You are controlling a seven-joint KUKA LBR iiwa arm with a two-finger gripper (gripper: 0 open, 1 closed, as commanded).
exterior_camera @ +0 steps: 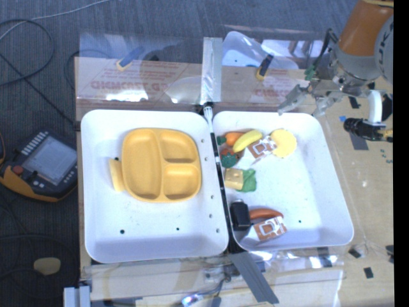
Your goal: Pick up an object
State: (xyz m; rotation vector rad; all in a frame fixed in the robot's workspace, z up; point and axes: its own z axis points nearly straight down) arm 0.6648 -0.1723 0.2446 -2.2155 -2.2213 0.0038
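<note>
The pincer (305,101) hangs spread and empty above the right bin's (332,190) far rim, well apart from the toys huddled at its left wall, where banana (247,140), carrot (231,137) and box (261,148) touch, so closing there risks a glancing, slipping grip.

A heap of toy food lies below and left of the gripper (305,101): a banana (246,139) slanting over a carrot (231,137), a yellow disc (283,142) nearest it, a cheese wedge (233,178) (touching something green), farther off a black block (239,215).
</note>
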